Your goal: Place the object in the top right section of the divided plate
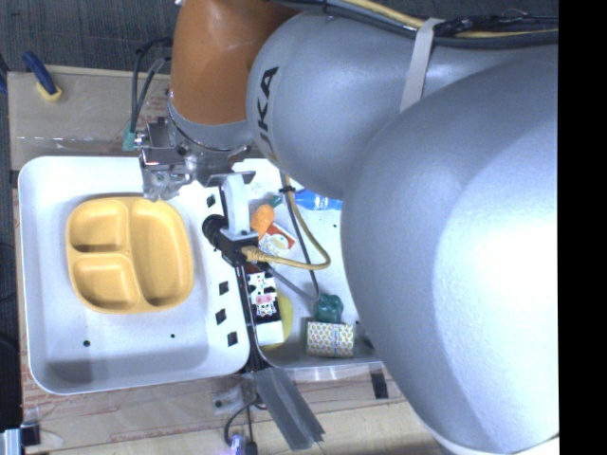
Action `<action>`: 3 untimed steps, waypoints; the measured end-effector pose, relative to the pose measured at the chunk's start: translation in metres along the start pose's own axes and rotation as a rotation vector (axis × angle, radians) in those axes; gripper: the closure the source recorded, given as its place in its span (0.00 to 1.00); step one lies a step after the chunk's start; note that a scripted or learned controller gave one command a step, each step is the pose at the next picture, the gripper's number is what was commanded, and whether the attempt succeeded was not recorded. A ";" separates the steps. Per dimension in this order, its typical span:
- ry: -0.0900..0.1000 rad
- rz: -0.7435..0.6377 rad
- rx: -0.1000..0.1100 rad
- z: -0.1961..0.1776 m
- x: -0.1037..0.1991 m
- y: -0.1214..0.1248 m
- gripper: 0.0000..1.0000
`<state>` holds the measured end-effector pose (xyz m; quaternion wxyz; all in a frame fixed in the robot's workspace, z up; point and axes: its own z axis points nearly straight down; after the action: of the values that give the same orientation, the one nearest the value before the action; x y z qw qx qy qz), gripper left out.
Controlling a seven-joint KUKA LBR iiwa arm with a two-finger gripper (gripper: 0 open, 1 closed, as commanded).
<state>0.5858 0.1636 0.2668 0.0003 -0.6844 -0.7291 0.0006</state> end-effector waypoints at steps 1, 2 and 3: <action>-0.001 -0.311 0.004 0.045 0.040 -0.055 1.00; 0.001 -0.273 0.001 0.165 0.046 -0.030 1.00; 0.002 -0.273 0.003 0.165 0.047 -0.031 0.00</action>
<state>0.5516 0.2081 0.1021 0.0022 -0.5787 -0.8156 0.0010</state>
